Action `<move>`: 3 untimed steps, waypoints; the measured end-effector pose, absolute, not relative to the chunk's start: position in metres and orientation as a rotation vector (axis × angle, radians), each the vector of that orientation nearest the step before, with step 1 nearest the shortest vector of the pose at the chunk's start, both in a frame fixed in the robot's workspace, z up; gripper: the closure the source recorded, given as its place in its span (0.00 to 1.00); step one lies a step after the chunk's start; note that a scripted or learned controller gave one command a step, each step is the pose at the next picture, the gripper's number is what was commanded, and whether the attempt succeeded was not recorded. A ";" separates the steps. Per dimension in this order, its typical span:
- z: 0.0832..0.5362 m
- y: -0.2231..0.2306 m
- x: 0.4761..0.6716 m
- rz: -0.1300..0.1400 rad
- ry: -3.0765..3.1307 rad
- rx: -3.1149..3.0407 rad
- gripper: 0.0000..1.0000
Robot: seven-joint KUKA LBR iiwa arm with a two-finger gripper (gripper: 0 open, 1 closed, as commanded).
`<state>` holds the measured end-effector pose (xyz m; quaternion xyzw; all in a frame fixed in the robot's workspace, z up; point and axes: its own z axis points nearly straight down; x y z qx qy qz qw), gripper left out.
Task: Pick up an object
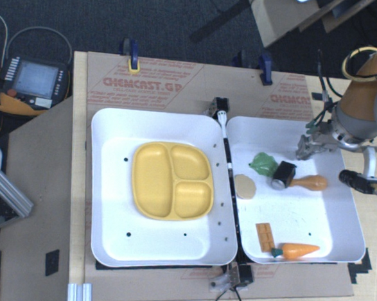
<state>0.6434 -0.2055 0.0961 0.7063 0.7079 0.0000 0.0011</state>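
pincer grip: cannot tell | green object just left, apart

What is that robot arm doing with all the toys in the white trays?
The gripper hangs over the far end of the right bin, holding nothing. Below it lie a green piece, a wooden-handled brush, a tan disc and a carrot. The left bin holds a yellow divided plate.
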 end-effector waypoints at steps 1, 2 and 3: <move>0.140 -0.210 0.644 0.004 2.217 2.218 1.00; 0.204 -0.206 0.643 0.004 2.218 2.215 1.00; 0.235 -0.207 0.645 0.004 2.218 2.216 1.00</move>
